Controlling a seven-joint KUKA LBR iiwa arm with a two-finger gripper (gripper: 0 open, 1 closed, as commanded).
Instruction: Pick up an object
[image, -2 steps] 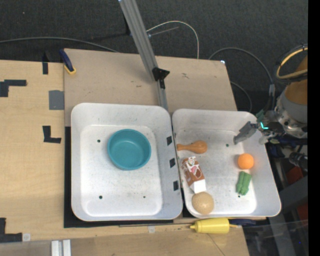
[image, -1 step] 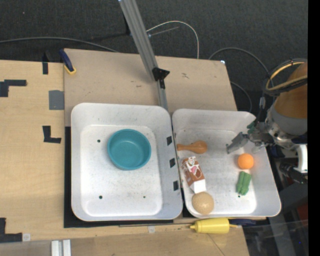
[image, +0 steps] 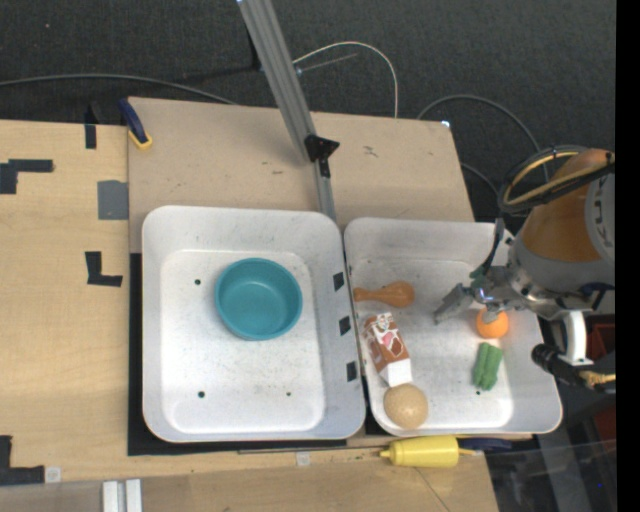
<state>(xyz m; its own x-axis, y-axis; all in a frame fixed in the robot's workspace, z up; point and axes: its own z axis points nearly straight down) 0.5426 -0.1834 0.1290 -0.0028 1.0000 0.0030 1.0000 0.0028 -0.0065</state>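
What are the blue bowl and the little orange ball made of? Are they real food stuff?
The round teal-blue bowl in the left bin looks like plastic: even colour, smooth with a soft sheen. The small orange ball-shaped fruit in the right bin, beside the end effector, looks like toy plastic too, though a real fruit can't be ruled out.

The grey arm (image: 560, 235) with its orange band reached in from the right side of the camera view, bent downward at the wrist. Its 2-finger gripper (image: 472, 297) pointed toward the left, low over the surface. The 2 dark fingers (image: 449, 304) were spread apart in a V shape, with nothing visible between them.
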